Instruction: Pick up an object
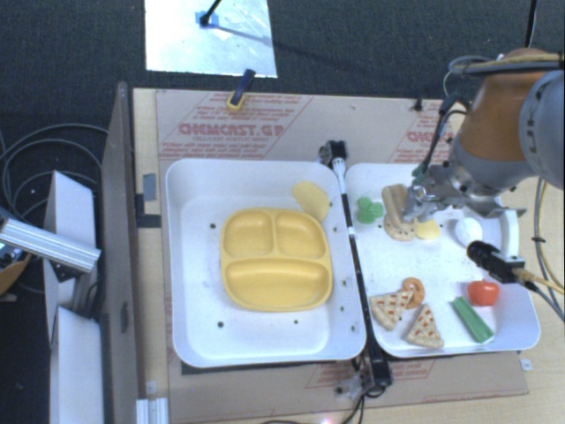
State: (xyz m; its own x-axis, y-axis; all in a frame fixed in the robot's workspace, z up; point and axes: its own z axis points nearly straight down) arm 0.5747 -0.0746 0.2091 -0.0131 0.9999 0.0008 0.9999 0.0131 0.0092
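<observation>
— Claw (408,203) low in right bin (521,325), down over tan waffle-like piece (397,228); whether clenched or released, cannot tell.
— Risks?
— Could nudge yellow piece (428,230) or green piece (369,208) crowding close, or slip off flat edge.

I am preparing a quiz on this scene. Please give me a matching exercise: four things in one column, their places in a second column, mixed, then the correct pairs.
Things:
1. yellow tray
2. green stick
3. pizza slices
4. egg

Places:
A. right bin, near front right corner
B. right bin, under the arm, toward the right wall
C. middle of left bin
D. right bin, front, near the divider

Pairs: 1-C, 2-A, 3-D, 4-B
</observation>
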